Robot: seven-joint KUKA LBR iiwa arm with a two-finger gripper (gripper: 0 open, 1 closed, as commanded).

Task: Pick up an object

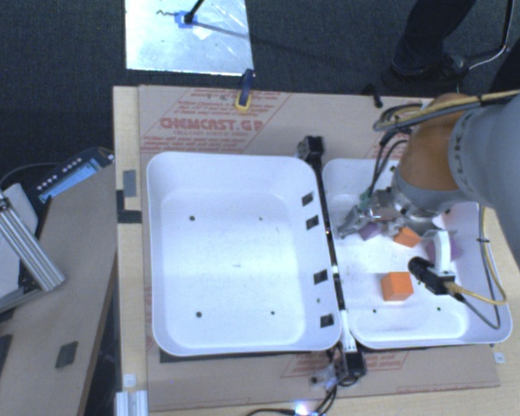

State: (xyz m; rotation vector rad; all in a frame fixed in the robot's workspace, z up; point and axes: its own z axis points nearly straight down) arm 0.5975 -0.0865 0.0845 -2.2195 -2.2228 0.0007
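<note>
- The worktop point(130, 258) stands on dark carpet and carries a brown cardboard sheet point(212, 120) printed with red lettering.
- Two shallow white bins sit side by side on the sheet: the left bin point(169, 319) and the right bin point(468, 323).
- The grey arm point(494, 146) reaches in from the right, with its orange band point(429, 159) above the wrist.
- The jaws point(357, 224) are low over the upper left part of the right bin; whether they are apart or together cannot be told.
- An orange block point(397, 287) lies in the right bin's lower middle, apart from the jaws.
- A second orange piece point(406, 237) lies just beside the wrist, partly hidden.
- A yellow cable point(490, 300) loops across the right bin's far side.
</note>
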